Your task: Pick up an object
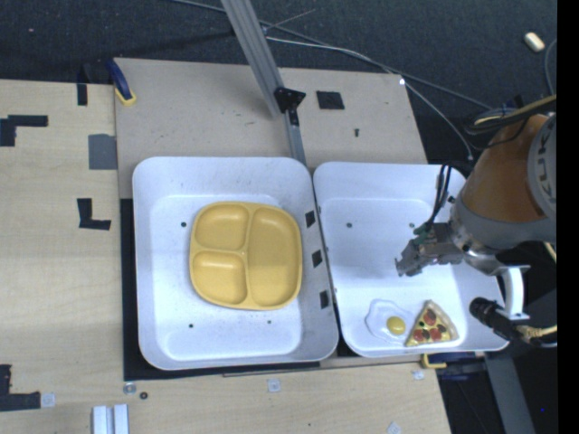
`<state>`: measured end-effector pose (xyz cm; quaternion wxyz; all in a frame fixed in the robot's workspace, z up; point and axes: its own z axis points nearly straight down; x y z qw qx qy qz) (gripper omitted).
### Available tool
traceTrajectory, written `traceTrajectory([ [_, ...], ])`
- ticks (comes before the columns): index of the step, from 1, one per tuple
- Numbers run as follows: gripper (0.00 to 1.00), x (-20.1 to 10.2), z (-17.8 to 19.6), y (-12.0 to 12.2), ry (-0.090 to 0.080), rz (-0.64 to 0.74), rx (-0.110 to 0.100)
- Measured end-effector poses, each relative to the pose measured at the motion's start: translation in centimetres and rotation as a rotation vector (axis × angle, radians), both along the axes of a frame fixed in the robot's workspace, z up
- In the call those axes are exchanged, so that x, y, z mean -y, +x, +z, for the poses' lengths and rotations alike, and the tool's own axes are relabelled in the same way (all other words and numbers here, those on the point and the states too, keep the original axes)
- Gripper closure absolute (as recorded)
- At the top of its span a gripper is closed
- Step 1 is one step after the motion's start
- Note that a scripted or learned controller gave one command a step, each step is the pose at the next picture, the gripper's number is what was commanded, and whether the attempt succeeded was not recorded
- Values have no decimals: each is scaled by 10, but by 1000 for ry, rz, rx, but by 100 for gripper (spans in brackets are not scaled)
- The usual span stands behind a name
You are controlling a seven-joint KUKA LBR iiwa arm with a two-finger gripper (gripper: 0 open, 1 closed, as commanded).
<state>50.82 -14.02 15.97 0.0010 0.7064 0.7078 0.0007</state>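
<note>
Currently we see the arm (pixel 507 183) angled left into the right bin (pixel 362 188); we cannot tell the pincer (pixel 412 259) state.

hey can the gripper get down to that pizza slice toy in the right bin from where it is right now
Probably yes. The gripper hangs over the right bin, just up and left of the pizza slice. Nothing lies between them. The fried egg toy sits right against the slice's left edge, so it could get nudged.
</note>
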Motion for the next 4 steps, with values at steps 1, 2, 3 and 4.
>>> traceTrajectory([
  [1,100,-1,63,-1,-1,0,2],
  [2,100,-1,101,0,-1,0,1],
  [3,100,-51,85,17,1,3,-5],
  [4,100,-103,89,44,2,6,-3],
])
